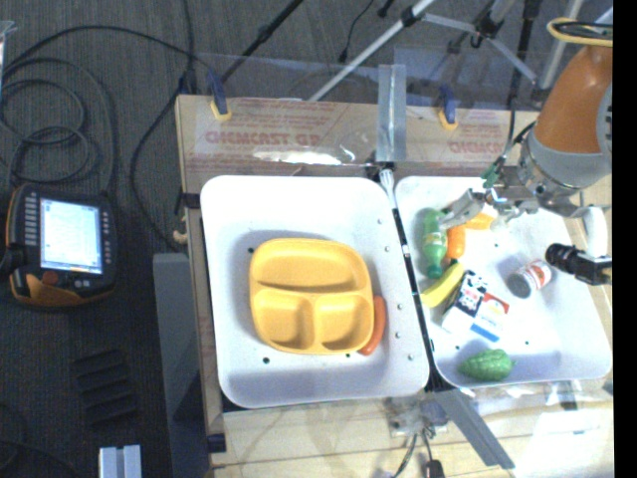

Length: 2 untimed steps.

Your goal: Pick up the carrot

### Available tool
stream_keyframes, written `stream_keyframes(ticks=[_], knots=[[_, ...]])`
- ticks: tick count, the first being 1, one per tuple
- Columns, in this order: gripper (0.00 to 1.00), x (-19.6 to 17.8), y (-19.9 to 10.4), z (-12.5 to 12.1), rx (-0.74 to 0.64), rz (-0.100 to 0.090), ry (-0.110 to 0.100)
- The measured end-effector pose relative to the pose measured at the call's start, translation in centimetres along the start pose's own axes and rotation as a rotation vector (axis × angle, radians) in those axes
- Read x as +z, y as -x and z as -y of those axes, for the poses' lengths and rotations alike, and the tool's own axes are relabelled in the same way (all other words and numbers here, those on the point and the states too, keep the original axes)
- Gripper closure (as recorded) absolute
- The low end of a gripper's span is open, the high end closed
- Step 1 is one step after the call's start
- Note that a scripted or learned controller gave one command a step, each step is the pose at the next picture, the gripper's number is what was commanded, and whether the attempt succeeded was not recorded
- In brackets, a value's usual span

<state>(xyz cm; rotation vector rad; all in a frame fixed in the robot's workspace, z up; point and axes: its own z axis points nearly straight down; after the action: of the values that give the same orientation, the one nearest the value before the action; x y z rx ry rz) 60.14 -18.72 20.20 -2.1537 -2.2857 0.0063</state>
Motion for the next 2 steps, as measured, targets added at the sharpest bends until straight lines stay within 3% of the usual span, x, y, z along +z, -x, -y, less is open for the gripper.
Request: stream_keyframes(ticks=[1, 2], knots=[[0.0, 10.78, 3.53, -3.2, -0.136, 0.0, 0.002], [1.0, 9.86, 3.51, -3.3, -0.137, 0.002, 0.003]])
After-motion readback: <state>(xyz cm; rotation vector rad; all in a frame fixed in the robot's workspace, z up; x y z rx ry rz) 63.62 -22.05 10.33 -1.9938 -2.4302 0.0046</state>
